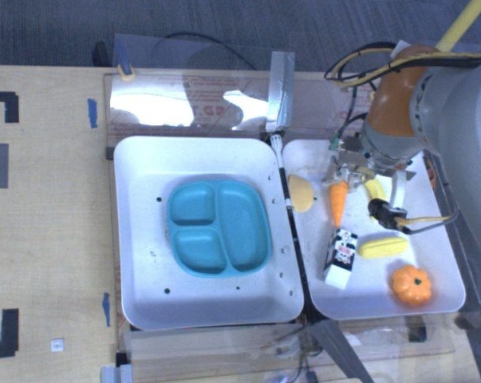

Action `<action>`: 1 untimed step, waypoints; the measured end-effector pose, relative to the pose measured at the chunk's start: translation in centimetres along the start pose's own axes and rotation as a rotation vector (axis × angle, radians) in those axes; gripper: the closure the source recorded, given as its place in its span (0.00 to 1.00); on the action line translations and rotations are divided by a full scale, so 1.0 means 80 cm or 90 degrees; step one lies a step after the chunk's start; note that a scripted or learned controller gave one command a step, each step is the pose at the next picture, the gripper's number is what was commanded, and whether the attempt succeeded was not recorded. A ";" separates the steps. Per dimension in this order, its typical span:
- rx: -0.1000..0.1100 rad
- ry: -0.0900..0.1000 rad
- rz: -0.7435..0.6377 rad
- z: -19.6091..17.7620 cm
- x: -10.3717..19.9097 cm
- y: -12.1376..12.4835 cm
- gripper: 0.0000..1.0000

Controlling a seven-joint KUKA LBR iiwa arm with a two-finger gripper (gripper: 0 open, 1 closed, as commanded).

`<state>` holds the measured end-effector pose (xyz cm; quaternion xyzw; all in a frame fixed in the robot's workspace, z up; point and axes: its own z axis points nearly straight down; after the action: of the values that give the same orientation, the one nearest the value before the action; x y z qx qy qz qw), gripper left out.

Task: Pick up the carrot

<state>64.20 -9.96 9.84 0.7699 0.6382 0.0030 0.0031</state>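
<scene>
Two white bins, claw [345, 174] grip state unclear above carrot [337, 203], no legible labels.

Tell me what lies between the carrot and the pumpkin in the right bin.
In the camera view, a yellow corn cob lies between the carrot and the pumpkin, in the right bin.

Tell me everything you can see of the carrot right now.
The carrot is a small orange cone with a smooth, plastic look, probably a toy. It lies in the right bin, near its upper middle, thick end up under the gripper and tip pointing down toward a black-and-white carton. Its top is partly hidden by the gripper, so contact is unclear. A pale yellow lemon-like piece sits apart to its left.
</scene>
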 end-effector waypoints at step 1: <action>0.008 0.000 -0.027 0.013 -0.029 -0.030 1.00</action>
<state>61.43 -11.76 8.76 0.7564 0.6541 -0.0012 -0.0020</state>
